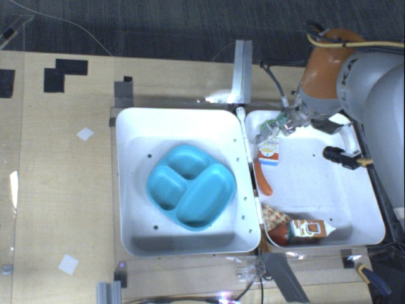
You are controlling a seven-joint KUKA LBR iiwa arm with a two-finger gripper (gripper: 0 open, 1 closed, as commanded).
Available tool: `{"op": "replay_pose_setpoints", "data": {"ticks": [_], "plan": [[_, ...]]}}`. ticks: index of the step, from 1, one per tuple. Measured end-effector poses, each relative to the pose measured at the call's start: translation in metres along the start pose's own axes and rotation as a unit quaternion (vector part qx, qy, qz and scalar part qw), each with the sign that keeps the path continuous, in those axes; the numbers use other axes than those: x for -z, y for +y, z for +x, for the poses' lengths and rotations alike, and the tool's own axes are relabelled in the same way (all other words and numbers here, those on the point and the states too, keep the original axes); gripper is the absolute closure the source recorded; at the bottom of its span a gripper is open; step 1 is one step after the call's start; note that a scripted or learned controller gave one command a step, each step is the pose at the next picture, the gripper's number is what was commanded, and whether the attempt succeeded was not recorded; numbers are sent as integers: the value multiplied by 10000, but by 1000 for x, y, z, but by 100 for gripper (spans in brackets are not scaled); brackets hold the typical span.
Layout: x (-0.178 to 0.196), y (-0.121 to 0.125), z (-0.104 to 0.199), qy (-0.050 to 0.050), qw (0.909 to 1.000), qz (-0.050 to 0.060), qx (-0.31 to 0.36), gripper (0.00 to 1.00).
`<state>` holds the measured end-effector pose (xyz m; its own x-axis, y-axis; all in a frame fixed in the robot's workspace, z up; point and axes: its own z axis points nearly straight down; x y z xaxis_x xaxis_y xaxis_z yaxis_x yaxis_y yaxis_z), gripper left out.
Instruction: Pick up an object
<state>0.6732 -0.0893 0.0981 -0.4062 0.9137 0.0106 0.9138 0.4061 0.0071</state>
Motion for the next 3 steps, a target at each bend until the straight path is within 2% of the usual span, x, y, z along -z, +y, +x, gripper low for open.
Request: {"op": "replay_pose_setpoints", "data": {"ticks": [1, 2, 3], "plan": [[0, -4, -4, -39, 9956, 56, 937, 0], [-5, -7, 1, -55, 9993, -7, 365, 0], [6, -4, 1, -98, 9992, -55, 380, 100]]}}
